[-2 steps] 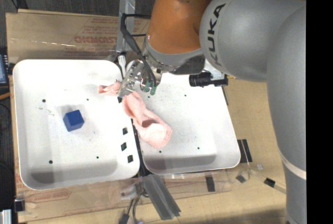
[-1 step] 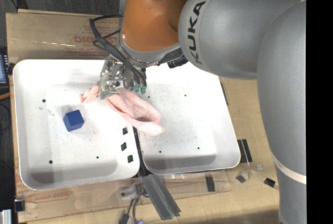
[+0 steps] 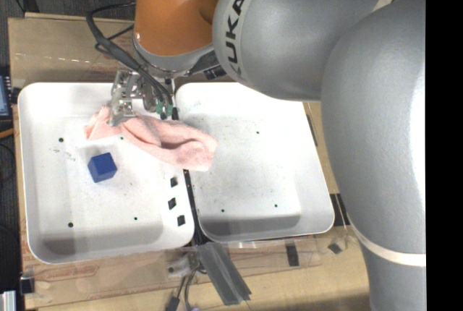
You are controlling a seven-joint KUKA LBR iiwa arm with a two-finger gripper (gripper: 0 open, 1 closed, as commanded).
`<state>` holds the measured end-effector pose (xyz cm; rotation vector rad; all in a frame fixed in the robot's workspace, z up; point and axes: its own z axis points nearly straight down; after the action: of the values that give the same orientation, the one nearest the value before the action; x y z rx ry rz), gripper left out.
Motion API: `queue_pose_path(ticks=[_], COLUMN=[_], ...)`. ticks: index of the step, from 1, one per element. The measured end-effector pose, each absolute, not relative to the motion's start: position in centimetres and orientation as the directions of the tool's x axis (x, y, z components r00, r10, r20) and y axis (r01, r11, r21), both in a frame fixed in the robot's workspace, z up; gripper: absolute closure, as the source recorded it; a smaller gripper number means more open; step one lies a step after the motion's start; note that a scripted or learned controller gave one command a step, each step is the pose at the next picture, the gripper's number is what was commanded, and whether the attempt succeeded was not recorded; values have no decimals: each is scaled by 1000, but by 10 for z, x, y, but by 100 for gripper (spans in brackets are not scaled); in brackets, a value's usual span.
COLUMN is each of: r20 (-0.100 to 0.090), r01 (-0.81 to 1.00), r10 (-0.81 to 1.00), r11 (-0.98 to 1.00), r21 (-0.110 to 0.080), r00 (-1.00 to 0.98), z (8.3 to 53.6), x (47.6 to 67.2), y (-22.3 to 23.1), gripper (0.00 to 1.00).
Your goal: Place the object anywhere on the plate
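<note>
Camera view entry. Pink cloth (image 3: 170, 139): draped over the divide between left bin (image 3: 43, 179) and right bin (image 3: 289, 186), long axis running left to right. Gripper (image 3: 134, 101): directly above cloth's left end; finger state impossible to tell. Blue cube (image 3: 103, 166): near, lower left. Plate: not made out.

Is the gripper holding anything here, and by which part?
Cannot be told. The gripper sits at the pink cloth's upper-left end, but its grip isn't visible. The blue cube lies apart.
</note>
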<state>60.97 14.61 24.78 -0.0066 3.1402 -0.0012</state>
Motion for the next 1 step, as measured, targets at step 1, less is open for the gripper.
queue_pose_path(ticks=[1], r20=[-1], r01=[-6], r10=[-6], r11=[1000], r21=[-1], r00=[-1000], z=[235], x=[630], y=[192], gripper=[100])
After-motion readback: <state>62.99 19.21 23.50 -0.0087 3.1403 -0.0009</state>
